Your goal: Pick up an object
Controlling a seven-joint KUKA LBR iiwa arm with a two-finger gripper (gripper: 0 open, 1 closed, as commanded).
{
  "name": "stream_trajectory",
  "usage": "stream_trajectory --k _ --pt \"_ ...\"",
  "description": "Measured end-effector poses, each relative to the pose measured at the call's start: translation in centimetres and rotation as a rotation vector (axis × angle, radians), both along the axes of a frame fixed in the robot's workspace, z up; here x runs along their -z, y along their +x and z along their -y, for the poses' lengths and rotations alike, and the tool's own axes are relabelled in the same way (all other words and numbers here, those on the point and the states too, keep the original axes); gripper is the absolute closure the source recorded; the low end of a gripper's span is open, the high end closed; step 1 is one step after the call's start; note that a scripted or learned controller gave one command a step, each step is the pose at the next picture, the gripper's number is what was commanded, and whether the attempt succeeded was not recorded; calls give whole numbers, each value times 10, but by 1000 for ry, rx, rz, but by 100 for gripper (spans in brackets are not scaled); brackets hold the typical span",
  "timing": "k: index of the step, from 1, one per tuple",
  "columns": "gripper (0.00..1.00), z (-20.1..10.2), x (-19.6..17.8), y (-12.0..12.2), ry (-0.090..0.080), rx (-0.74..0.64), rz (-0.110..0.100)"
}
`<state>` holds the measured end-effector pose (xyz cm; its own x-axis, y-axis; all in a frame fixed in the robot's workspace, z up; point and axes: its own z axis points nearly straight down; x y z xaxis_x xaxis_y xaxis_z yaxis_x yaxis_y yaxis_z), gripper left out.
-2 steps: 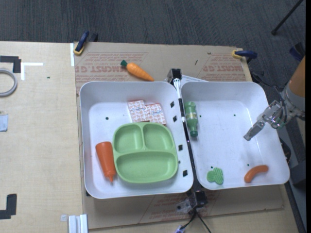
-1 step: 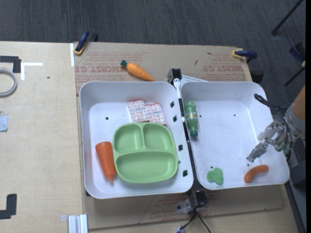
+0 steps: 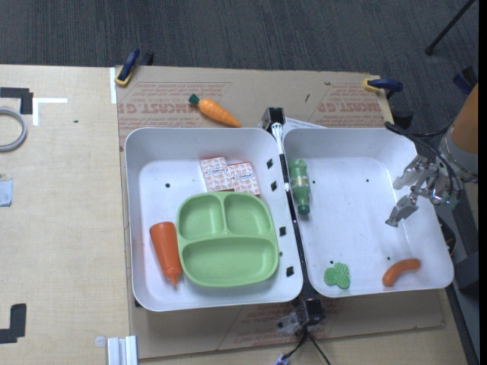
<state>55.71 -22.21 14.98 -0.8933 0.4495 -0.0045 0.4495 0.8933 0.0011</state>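
My gripper [image 3: 405,196] hovers over the right side of the right bin [image 3: 358,147], open, with nothing between its fingers. An orange sausage-shaped piece [image 3: 401,271] lies below it near the bin's front right corner. A small green leafy piece [image 3: 337,275] rests at the bin's front edge. Against the bin's left wall a green bottle [image 3: 300,186] lies on its side, well left of the gripper.
The left bin [image 3: 144,166] holds a green divided plate [image 3: 228,238], an orange bottle-shaped piece [image 3: 165,251] at its left and a red-and-white packet [image 3: 227,175] behind it. A toy carrot [image 3: 215,110] lies on the cardboard behind the bins. Clamps sit at the cardboard's back corners.
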Motion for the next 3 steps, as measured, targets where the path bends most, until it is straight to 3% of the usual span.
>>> stream_trajectory --k 1,2,3 --pt "0 0 39 88 0 49 1" --pt "100 0 28 89 -1 51 7" --pt "100 -41 -61 28 1 157 -2"
